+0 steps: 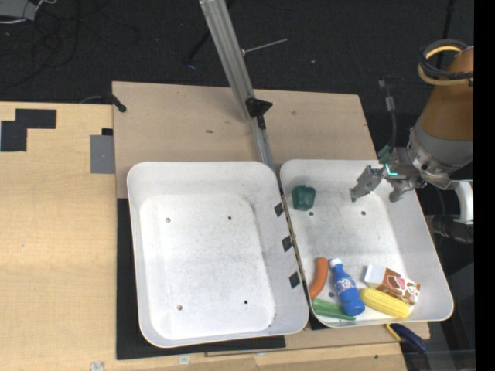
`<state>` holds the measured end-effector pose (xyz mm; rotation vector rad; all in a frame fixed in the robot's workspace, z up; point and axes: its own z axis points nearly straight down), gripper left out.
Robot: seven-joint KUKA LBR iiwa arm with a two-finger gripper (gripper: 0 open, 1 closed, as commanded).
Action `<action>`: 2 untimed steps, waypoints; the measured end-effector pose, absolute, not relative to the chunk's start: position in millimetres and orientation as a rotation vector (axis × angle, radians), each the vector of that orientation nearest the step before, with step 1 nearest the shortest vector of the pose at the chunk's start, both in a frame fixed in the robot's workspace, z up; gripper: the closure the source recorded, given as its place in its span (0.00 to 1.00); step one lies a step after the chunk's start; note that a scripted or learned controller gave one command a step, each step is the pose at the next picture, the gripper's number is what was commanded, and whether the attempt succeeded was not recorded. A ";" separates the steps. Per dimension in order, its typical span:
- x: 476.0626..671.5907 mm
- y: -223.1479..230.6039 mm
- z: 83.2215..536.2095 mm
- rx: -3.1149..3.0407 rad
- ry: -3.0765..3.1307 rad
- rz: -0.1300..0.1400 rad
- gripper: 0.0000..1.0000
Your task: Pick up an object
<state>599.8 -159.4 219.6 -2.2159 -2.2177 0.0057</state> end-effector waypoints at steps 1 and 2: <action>600.7 -159.6 222.1 -2.218 -2.221 0.002 0.00; 600.0 -155.2 178.5 -2.217 -2.218 0.006 0.00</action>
